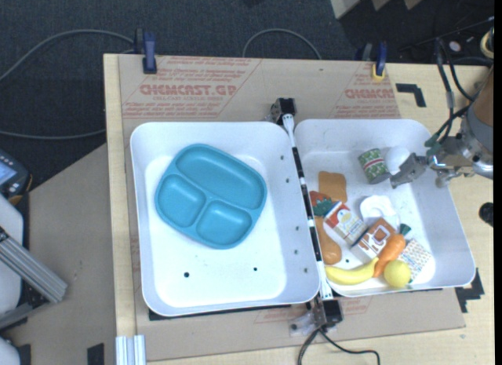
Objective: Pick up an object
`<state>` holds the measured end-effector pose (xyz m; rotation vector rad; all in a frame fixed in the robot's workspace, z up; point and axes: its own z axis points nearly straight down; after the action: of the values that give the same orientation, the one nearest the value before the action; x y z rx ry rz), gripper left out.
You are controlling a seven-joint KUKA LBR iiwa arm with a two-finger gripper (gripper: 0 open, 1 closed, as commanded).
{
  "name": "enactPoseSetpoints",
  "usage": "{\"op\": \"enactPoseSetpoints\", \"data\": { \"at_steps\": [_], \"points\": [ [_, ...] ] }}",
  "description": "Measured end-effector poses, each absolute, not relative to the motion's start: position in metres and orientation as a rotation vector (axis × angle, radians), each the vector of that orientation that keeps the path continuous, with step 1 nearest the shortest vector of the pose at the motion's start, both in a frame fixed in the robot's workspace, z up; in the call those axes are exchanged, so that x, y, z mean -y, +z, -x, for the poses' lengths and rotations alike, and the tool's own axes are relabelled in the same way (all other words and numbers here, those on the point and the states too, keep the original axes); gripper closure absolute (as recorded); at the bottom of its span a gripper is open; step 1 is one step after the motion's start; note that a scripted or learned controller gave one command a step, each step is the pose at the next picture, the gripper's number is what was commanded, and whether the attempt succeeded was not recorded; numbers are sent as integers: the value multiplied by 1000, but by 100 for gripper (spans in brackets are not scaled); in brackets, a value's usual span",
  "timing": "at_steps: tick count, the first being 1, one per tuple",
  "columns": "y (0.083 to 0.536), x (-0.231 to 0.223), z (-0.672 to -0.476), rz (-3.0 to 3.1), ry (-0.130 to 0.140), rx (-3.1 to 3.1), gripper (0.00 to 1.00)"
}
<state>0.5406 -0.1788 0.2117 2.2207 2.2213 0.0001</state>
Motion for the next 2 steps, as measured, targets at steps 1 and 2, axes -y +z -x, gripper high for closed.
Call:
{"op": "enactPoseSetpoints", "data": {
  "at_steps": [1,2],
  "points": [
    [77,152,-599,-2219,-2,-2230,0],
    [81,168,-643,-2263,-77,-2294,0]
  ]
}}
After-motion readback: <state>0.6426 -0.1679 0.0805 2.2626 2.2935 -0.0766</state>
